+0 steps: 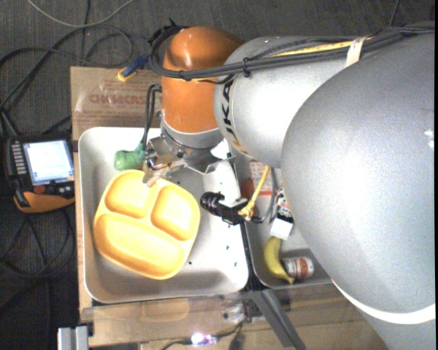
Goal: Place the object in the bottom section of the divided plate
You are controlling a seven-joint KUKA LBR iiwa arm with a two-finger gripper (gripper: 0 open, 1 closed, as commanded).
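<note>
While tilted, green object [128,158] lies crosswise

white bins: 2 [87,195] [257,265] | yellow divided plate: 1 [146,223], 3 sections | green object: 1 [126,159] | banana: 1 [274,261] | can: 1 [301,267] | robot arm: 1 [336,122] | handheld screen pendant: 1 [45,165]

Arm [336,144] covers most of right bin [259,272]; banana [275,261] and can [301,267] partly hidden beneath it. Green object [129,158] half behind hand [157,168]; fingers' state unreadable. Arm cut off at right edge.
</note>
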